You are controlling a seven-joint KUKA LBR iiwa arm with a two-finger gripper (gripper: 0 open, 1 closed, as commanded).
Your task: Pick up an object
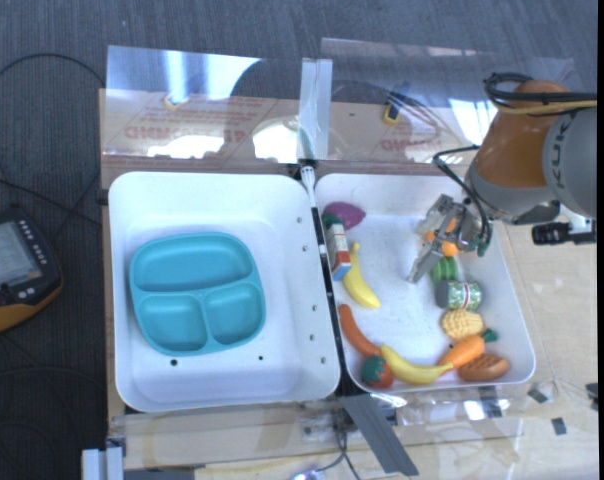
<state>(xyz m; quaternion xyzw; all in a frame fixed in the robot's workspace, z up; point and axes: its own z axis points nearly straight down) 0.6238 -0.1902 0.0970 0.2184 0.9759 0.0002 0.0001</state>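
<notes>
Taking the right bin (512, 303) as our landmark, we start at its near edge, where a long banana (414, 367) curves along the bottom with a red strawberry-like piece (375, 371) at its left end and a brown bread-like piece (483, 367) at its right. Just above them lie a carrot (466, 350) and a yellow corn cob (461, 323), and an orange sausage-shaped piece (354, 330) runs up the bin's left side. Further in, a green can (458, 294) lies on its side near the right wall, and a small banana (359, 282) rests by the left wall beside a small bottle (336, 242). A purple piece (345, 213) sits in the far left corner. The gripper (446, 240) hangs over the bin's far right part, just beyond the can, with something green and orange at its fingers; we cannot tell whether they are open or clamped. Left of our landmark, the other bin (282, 208) bears a teal divided tray (196, 292).
</notes>
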